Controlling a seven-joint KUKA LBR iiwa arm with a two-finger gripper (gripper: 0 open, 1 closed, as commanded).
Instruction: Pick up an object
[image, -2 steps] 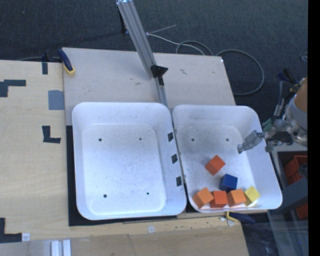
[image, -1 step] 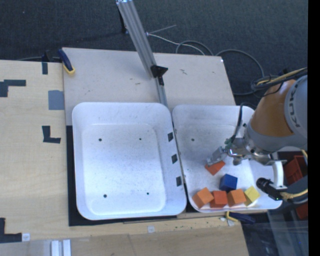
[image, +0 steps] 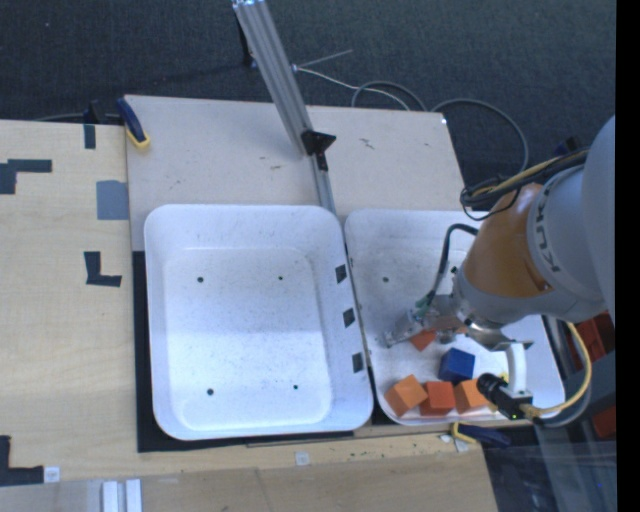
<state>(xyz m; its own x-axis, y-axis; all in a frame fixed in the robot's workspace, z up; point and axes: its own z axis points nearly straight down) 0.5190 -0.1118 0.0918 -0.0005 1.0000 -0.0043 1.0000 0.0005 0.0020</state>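
Claw (image: 418, 328) position: low inside the right bin (image: 385, 250), toward that bin's near half, at the end of the grey arm (image: 560, 240) with its orange band (image: 500, 262). Claw state cannot be told at this resolution. A small orange-red block (image: 424, 341) lies directly beside the claw tip; contact cannot be confirmed. A blue block (image: 458, 364) sits just nearer the front edge. Three orange blocks (image: 437, 396) line the bin's front wall, touching one another. The left bin (image: 240, 225) adjoins the right bin, rims touching. Both bins rest on a pale worktop (image: 220, 150) marked with scuffs. A light wooden surface (image: 60, 300) bearing dark tape marks lies along the worktop's left edge. A metal rail (image: 285, 85) slants across the far edge. Cables (image: 480, 115) trail over dark carpet (image: 120, 45) beyond the far-right corner.
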